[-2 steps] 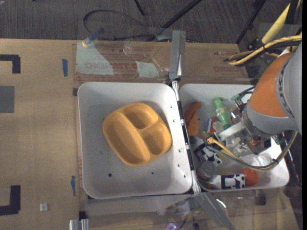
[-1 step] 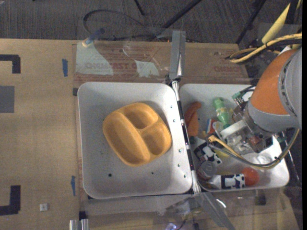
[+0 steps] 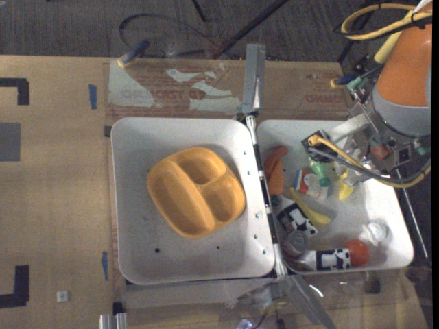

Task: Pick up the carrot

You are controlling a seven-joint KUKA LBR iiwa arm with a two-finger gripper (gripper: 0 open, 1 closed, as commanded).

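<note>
The carrot [image 3: 276,169] is a short orange piece that lies along the left wall of the right bin [image 3: 401,232], near its back corner. My gripper [image 3: 354,151] hangs over the back right part of that bin, well to the right of the carrot and apart from it. Beneath the gripper lie a green item [image 3: 321,170] and a small yellow item [image 3: 345,188].
An orange divided plate [image 3: 195,190] rests in the left bin [image 3: 130,245]. In the right bin I see a small carton [image 3: 306,181], a banana [image 3: 310,210], a black-and-white patterned block [image 3: 293,219], a can [image 3: 296,242], a cow-patterned bottle [image 3: 336,258] and a white cap [image 3: 376,233].
</note>
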